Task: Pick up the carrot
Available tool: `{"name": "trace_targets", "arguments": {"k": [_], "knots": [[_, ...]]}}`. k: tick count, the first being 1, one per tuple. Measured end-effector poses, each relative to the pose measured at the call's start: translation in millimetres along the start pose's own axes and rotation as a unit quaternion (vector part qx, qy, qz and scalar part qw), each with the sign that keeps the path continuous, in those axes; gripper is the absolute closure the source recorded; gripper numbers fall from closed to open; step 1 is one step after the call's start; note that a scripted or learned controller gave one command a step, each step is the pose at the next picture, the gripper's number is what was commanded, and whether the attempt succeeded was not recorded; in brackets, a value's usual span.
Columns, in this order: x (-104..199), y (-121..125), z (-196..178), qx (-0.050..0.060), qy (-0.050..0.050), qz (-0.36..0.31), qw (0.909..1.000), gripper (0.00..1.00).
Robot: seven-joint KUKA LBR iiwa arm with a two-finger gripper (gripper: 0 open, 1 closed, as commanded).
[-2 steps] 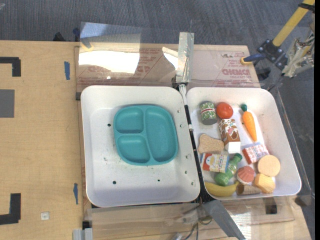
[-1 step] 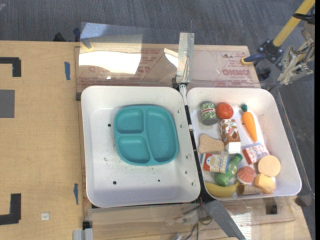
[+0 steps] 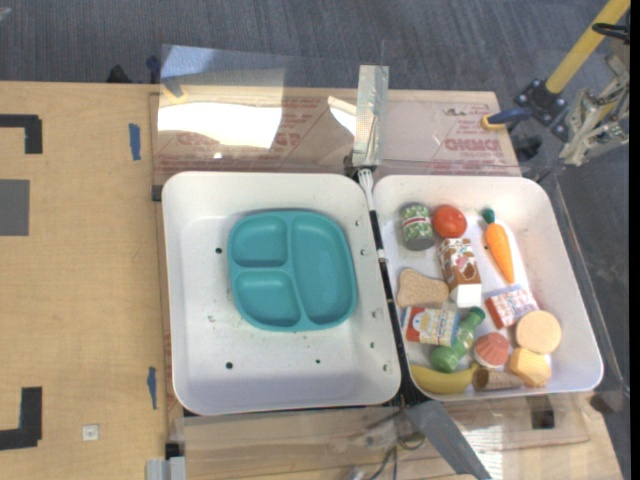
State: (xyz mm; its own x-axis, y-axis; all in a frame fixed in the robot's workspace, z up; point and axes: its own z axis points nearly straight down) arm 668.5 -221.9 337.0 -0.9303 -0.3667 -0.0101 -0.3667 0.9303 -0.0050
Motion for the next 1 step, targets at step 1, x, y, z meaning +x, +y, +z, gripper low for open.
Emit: {"name": "trace_targets", "arguments": {"k": [1], "knots": [[0.1, 0.3, 4.3, -0.001, 0.001, -0.03, 0.9995, 1.0]]}}
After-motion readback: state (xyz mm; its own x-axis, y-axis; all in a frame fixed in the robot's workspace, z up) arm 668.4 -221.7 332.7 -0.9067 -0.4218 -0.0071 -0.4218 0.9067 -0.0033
